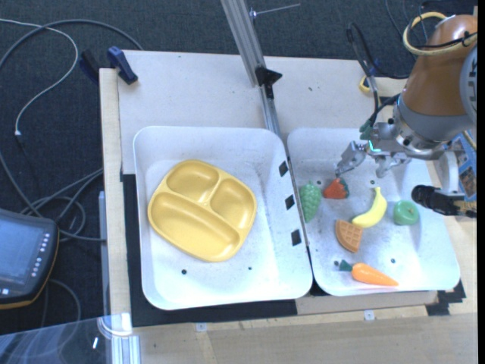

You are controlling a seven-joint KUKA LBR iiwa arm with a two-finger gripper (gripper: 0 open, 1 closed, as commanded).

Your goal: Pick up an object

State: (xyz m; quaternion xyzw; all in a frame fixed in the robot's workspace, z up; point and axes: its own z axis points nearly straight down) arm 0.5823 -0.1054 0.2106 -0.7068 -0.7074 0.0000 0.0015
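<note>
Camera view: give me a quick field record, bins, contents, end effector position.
left bin: holds a yellow divided plate
right bin: holds toy food
right bin items: red strawberry, green bumpy piece, banana, green round piece, waffle wedge, carrot
end effector: over the right bin's upper part, just above and right of the strawberry
held object: none visible between the fingers
</note>
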